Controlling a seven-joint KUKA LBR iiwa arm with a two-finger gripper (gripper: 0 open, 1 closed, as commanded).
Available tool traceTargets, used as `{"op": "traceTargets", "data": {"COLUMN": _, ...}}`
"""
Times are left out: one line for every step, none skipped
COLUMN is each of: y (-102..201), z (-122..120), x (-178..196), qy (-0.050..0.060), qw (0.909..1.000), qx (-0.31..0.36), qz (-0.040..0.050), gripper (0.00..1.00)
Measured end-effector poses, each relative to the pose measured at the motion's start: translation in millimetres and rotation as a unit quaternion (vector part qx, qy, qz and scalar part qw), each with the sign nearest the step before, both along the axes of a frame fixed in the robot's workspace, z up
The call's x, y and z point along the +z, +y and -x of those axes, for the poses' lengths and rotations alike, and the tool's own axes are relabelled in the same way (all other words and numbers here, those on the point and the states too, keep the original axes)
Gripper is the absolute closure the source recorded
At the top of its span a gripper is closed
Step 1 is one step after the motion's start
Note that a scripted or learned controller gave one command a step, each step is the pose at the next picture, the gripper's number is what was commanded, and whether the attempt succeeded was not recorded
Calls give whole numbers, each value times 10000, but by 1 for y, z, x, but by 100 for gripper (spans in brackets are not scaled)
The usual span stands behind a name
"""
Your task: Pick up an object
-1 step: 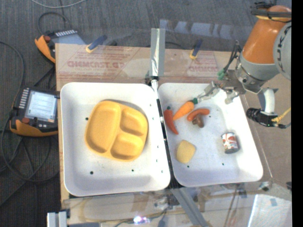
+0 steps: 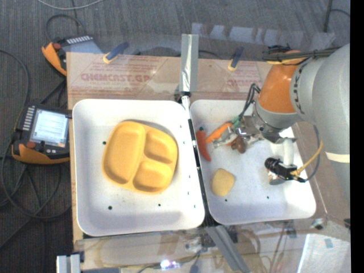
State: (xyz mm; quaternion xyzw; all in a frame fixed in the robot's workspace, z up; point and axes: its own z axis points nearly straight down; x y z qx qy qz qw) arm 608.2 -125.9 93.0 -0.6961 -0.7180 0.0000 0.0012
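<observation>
Camera view shows us the arm (image 2: 318,90) reaching in from the right over the right-hand bin (image 2: 296,209), its gripper (image 2: 238,136) down low near the bin's upper left part. Right at the gripper's tip lies the carrot (image 2: 218,132), which we take to be the likeliest thing to pick up. It sits just to the left of the gripper, touching it or nearly so; we cannot tell which, because metal parts and a small dark brown piece (image 2: 240,145) crowd the same spot.

The carrot's long axis runs on a slant, from lower left to upper right. Its upper right end meets the gripper, and its other end points down-left toward the red pepper (image 2: 202,145), which lies lengthwise along the bin's left wall. Which end of the carrot is the thin one we cannot make out.

We cannot tell whether the fingers are apart or together, and we see nothing plainly held between them, so we judge the carrot to be resting in the bin.

A pale yellow lump (image 2: 223,182) lies lower in the same bin, well apart from the gripper. The left bin (image 2: 91,209) holds a yellow divided tray (image 2: 140,156).
</observation>
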Motion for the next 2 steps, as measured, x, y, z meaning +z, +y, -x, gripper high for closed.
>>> {"op": "traceTargets", "data": {"y": 0, "z": 0, "x": 10, "qy": -1, "qw": 10000, "qx": -2, "qz": -6, "gripper": 100}}
{"op": "traceTargets", "data": {"y": 9, "z": -60, "x": 108, "qy": -6, "qw": 10000, "qx": 1, "qz": 21, "gripper": 100}}
